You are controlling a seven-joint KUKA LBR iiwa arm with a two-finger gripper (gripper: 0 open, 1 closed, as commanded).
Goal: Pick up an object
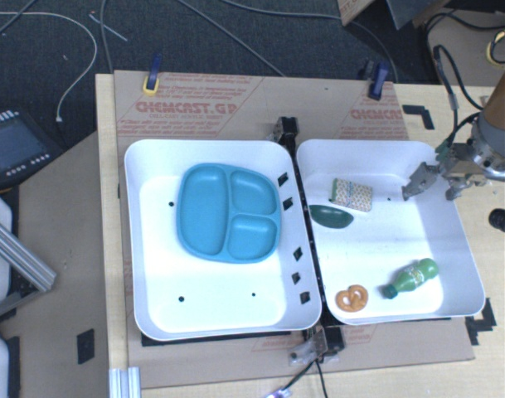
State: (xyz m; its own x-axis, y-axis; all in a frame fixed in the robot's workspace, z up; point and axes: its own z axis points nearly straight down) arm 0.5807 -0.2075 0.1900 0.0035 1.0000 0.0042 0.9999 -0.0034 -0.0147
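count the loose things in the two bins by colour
Blue: 1, the divided plate in the left bin
Green: 2, the bottle and the dark green oval piece in the right bin
Orange-brown: 1, the pretzel
Patterned, pale: 1, the small packet
Total: 5

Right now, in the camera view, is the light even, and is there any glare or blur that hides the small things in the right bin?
In the camera view the light is soft and even; the white right bin is bright yet not blown out; the green bottle, pretzel and patterned packet read clearly with faint shadows; the gripper looks slightly soft.
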